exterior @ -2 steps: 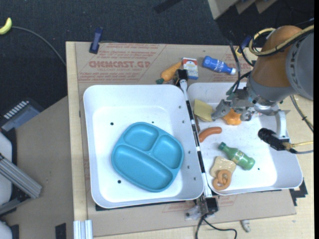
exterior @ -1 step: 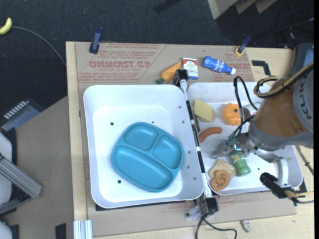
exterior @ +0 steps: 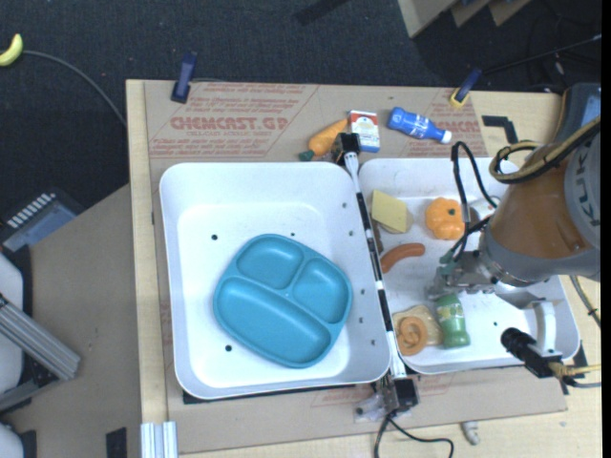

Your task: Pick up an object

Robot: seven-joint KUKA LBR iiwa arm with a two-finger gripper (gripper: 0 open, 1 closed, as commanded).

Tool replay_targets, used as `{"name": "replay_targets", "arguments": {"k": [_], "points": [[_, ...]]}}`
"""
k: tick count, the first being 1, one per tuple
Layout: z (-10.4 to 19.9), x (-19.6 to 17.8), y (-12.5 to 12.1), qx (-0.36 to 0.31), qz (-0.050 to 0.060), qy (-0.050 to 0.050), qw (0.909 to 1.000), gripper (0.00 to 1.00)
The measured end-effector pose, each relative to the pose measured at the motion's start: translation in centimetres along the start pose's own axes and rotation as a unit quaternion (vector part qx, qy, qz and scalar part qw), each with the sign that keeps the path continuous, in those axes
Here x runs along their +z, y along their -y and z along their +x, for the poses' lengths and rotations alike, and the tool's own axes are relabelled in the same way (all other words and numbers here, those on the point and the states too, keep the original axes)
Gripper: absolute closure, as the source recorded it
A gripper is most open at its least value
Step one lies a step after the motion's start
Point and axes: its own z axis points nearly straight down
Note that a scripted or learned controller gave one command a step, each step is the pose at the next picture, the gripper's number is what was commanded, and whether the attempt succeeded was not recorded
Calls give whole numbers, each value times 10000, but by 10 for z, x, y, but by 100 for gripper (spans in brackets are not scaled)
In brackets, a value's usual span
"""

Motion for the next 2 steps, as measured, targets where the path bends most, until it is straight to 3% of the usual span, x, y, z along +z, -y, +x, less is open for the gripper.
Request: {"name": "replay_targets", "arguments": {"k": [1,2], "points": [[35,-99,20,-12,1,0,10000,100],[78,-109,17,-12,-2,1,10000,100]]}}
